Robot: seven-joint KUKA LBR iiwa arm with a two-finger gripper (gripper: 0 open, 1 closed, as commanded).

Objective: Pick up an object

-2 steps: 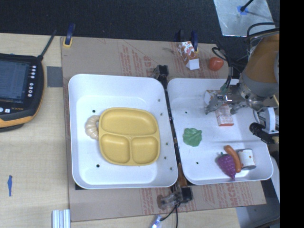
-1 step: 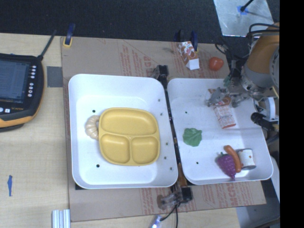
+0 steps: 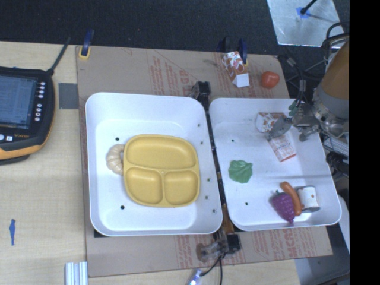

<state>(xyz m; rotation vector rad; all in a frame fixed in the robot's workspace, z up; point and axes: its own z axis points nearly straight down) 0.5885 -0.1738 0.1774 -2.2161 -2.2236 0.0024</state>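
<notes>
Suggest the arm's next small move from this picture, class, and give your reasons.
Probably a short descent onto the white packet. The claw sits at the upper right of the right bin, right beside that packet and a flat carton, while the green piece and purple grapes lie farther off.

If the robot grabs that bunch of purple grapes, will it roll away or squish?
The purple grapes look like a lumpy plastic toy, so probably light and stiff, not squishy. The bumpy shape likely stops rolling, though it may slip from a pinch. The orange carrot touching it might get nudged.
</notes>
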